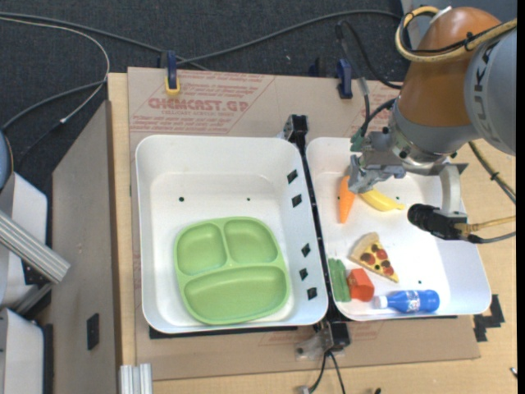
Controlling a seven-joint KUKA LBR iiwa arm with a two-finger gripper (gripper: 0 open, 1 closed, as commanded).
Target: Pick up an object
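Note:
The gripper (359, 180) hangs low in the right bin (463, 269), near its back left part. It sits right over the top end of an orange carrot (345, 206) and the left end of a yellow banana (379, 200). Toward the front of this bin lie a pizza slice (375, 257), a red block (360, 285), a green piece (338, 278) and a blue bottle (410, 302) on its side.
The left bin (156, 212) holds a green divided plate (232, 268) at its front. A black divider (308, 220) runs between the two bins. Cardboard lies under both bins, with clamps at its far edge.

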